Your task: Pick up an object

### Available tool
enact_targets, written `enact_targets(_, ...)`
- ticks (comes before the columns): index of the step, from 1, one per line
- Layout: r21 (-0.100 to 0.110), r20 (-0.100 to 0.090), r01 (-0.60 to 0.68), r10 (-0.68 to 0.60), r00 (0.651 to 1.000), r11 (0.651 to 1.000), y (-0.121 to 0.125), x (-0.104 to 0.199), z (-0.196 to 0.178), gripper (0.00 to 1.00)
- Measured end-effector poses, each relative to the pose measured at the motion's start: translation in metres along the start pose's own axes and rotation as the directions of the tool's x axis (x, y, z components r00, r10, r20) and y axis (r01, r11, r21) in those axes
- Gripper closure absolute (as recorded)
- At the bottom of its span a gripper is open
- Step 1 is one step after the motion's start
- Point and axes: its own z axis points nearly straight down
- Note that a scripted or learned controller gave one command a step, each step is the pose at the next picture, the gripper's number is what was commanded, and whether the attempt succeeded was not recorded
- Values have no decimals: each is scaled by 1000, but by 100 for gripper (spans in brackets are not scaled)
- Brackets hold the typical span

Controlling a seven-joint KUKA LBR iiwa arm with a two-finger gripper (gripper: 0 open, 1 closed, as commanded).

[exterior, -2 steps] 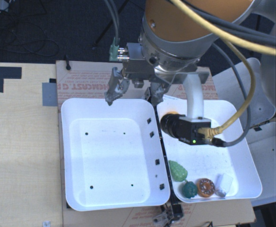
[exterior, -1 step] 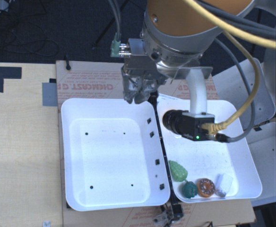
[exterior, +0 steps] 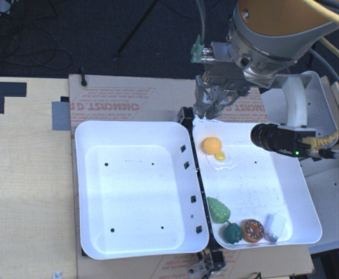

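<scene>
A: Take the right bin (exterior: 300, 196) as the landmark. Where's the arm (exterior: 274, 22)?
B: Above its far rim, the gripper (exterior: 211, 106) hanging over the far left corner. I can't tell how its fingers are set.
A: And inside the bin?
B: An orange ball (exterior: 212, 145) at the far left; a green lump (exterior: 219, 209), a teal ball (exterior: 233, 232), a donut (exterior: 252, 230) and a white block (exterior: 276, 225) along the near edge.
</scene>
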Motion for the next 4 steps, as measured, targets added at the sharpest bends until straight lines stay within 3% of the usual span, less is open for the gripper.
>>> enact_targets(1,0,-2,8,-8,1000,1000,-22,-7,-1,100)
enact_targets(3,1,-2,7,-7,1000,1000,-21,-20,12,100)
enact_targets(4,-2,-3,7,-7,1000,1000,-20,-28,-1,100)
